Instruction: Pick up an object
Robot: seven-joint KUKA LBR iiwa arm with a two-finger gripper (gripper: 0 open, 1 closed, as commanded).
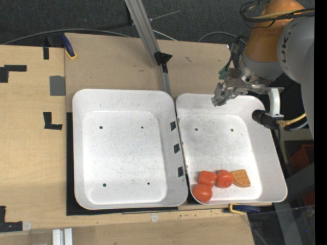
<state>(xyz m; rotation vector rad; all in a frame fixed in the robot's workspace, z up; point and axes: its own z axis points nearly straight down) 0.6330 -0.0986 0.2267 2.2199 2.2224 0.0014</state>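
The gripper [220,97] hung above the far rim of the right bin [265,152], holding nothing; how far it was opened I cannot tell. Three red tomatoes [207,177] and an orange cracker [241,178] lay touching in the near corner, well apart from it. So crowded together, they could easily slip aside or be pushed against the bin wall when grasped.

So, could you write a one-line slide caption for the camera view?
Gripper hovers over the far rim of the right bin; three tomatoes and a cracker lie at its near end.
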